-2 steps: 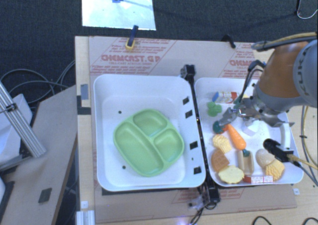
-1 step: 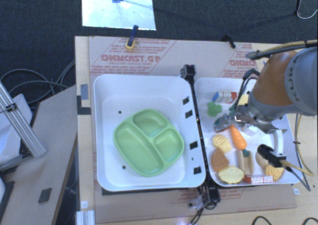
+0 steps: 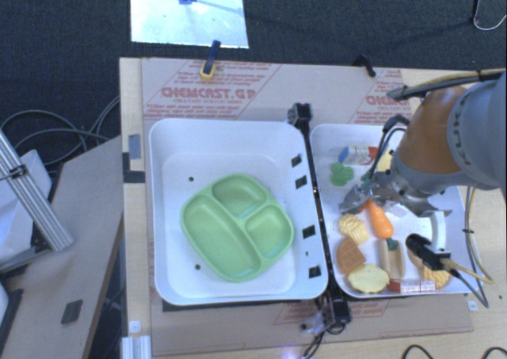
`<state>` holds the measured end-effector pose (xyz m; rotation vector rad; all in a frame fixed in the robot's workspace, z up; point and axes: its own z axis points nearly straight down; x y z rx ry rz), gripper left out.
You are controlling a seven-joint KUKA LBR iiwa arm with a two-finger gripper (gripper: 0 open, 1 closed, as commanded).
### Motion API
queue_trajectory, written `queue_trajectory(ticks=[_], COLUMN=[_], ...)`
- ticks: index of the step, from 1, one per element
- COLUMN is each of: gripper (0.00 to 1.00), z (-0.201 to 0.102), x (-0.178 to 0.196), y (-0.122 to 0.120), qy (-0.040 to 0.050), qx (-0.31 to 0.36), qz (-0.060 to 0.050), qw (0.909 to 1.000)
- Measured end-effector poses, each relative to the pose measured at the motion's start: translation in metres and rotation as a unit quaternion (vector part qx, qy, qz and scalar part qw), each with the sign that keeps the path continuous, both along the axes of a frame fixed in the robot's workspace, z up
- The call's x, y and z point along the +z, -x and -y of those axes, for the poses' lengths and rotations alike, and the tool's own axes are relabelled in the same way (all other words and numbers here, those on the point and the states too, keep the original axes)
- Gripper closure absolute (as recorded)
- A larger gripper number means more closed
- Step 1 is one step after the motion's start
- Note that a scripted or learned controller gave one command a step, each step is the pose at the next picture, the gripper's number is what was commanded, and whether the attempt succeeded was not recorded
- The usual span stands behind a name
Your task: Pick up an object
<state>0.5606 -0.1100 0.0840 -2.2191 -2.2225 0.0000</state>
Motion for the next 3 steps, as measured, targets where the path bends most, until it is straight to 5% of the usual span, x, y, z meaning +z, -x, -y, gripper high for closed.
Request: queue_trajectory(ticks=[1, 3], gripper=[1.0, 1.0], z=[0.0, 0.006], x=[0.011, 0.1], y=[-0.001, -0.006], qy=[0.0001, 0.0007], qx=[0.0, 0.001], qz=[0.002, 0.002], qw=[1.0, 1.0])
